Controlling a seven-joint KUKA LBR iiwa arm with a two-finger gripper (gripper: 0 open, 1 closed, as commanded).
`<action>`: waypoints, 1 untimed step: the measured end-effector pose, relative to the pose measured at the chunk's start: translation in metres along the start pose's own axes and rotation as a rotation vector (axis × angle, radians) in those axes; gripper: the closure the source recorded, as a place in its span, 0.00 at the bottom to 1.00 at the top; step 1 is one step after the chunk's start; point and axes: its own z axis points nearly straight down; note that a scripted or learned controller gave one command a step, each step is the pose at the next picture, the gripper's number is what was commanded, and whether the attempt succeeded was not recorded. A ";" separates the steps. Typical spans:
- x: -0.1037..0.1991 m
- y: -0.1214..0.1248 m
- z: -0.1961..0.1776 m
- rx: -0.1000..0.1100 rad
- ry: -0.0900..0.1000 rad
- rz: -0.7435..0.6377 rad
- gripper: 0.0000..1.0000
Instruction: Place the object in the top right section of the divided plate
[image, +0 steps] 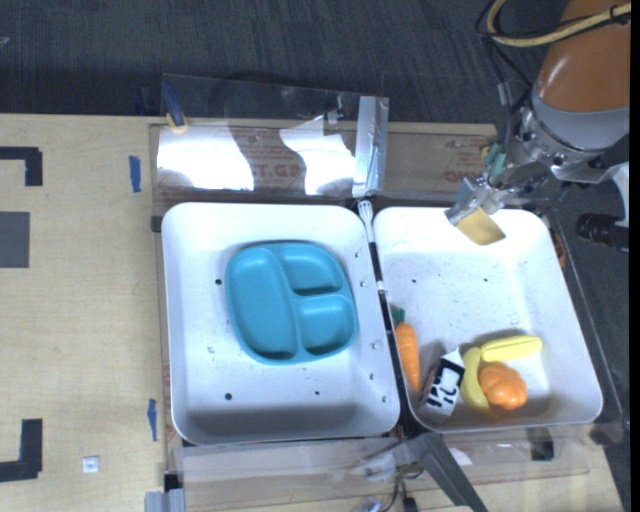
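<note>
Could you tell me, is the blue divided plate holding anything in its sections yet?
Empty. All three sections of the blue divided plate, sitting in the left bin, show bare blue surface with nothing lying in them.

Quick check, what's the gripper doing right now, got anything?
Gripper: shut on the tan block, held above the far corner of the right bin.

Two shallow white plastic bins side by side on surface (80, 300). Left bin (190, 380): blue divided plastic plate (290, 300) near centre. Right bin (570, 330): orange toy carrot (408, 357) along left wall; black-and-white card (444, 383) just right of carrot; yellow toy piece (510, 349) with orange ball (503, 385) in near right corner. Tan block (481, 227) at claw (478, 205), over far part of right bin.
</note>
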 end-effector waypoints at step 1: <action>-0.041 -0.046 -0.122 -0.009 -0.007 -0.194 1.00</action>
